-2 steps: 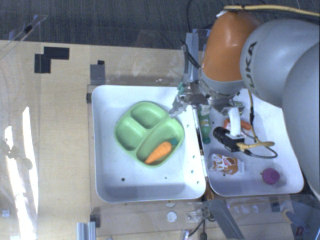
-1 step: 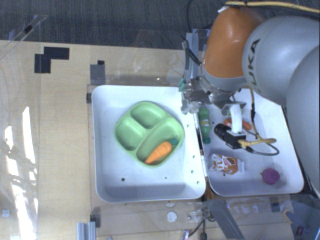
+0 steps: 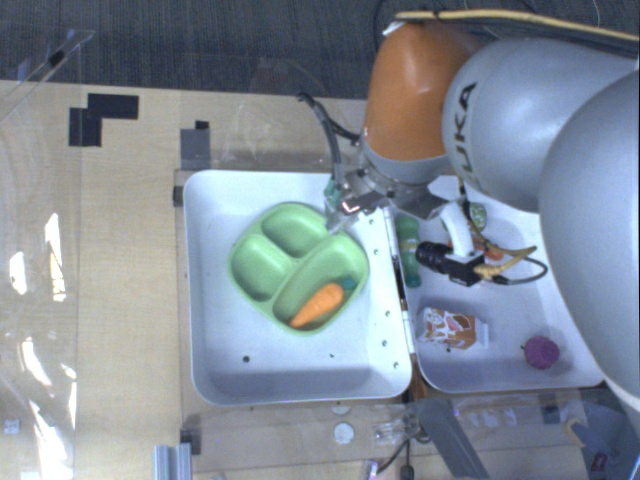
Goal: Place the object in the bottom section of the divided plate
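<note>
A green divided plate [image 3: 262, 264] lies in the left white bin [image 3: 220, 358]. An orange carrot with a green-blue end [image 3: 320, 305] lies in the plate's lower right section, the one nearest the bin's front. My gripper [image 3: 345, 204] hovers over the plate's upper right rim, above and apart from the carrot. Nothing shows between its fingers, which are largely hidden under the wrist.
The right bin [image 3: 480, 373] holds a green bottle-like object [image 3: 407, 242] along its left wall, a white and orange packet [image 3: 452, 329] and a small purple object [image 3: 542, 352]. My large grey arm covers the upper right of the scene.
</note>
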`<state>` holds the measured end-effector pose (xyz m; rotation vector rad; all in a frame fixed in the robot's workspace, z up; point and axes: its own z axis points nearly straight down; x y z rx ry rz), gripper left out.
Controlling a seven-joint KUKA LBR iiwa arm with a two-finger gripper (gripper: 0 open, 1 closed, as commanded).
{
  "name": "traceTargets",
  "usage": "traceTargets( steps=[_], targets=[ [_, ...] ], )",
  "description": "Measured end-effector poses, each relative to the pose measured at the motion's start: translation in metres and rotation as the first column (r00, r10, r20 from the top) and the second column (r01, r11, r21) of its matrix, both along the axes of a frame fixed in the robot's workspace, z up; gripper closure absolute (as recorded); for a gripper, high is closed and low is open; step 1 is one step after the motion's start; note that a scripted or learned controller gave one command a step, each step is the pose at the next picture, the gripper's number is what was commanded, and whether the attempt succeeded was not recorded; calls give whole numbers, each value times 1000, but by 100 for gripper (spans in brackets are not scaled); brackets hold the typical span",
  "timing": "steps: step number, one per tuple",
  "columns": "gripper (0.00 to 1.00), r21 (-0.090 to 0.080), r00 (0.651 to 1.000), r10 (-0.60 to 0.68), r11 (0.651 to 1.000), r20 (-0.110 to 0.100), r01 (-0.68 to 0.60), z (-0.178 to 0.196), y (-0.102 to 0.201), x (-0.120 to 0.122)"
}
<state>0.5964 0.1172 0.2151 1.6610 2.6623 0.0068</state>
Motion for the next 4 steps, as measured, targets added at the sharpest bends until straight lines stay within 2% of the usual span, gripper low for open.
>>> traceTargets(
  steps=[1, 2, 3, 4],
  targets=[
    [100, -5, 782, 623, 782, 4, -623, 9, -2, 2],
    [100, -9, 707, 707, 707, 6, -707, 28, -43, 17],
    [100, -13, 415, 910, 415, 5, -910, 28, -19, 24],
    [100, -14, 136, 991, 136, 2, -991, 23, -16, 13]
  ],
)
